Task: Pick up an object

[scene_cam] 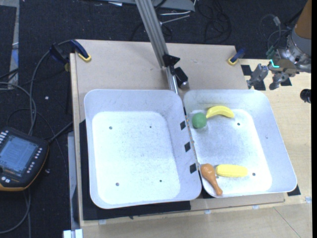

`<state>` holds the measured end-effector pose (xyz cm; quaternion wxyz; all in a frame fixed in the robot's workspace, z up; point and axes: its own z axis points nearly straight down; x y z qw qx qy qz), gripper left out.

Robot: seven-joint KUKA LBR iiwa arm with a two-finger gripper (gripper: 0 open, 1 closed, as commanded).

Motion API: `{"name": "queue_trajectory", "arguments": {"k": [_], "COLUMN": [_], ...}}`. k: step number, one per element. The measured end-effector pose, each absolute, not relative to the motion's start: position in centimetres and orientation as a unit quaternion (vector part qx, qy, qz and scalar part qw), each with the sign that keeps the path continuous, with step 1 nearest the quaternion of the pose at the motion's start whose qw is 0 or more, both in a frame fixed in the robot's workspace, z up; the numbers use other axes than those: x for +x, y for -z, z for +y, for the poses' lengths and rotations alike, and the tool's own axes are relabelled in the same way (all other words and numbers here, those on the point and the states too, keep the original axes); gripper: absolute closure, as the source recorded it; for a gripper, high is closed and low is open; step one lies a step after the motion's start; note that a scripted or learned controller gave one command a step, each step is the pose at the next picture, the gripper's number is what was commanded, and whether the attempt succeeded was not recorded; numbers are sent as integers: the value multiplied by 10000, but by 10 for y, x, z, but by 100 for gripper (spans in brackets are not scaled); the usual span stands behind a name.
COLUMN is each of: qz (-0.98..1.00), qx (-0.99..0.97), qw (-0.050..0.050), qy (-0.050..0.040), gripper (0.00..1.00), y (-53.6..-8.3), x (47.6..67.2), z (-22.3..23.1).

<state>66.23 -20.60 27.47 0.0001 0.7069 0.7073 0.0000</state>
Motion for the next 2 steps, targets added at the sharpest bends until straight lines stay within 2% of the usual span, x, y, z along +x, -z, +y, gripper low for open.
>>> {"name": "queue_trajectory", "arguments": {"k": [1, 2], "qz": [7073, 7072], "qx": [7069, 7070], "qw": [1, -16], "qy": [0, 10], "gripper": [0, 0], "y": [-275, -231], "x": [662, 658], "z": [-206, -206]}}
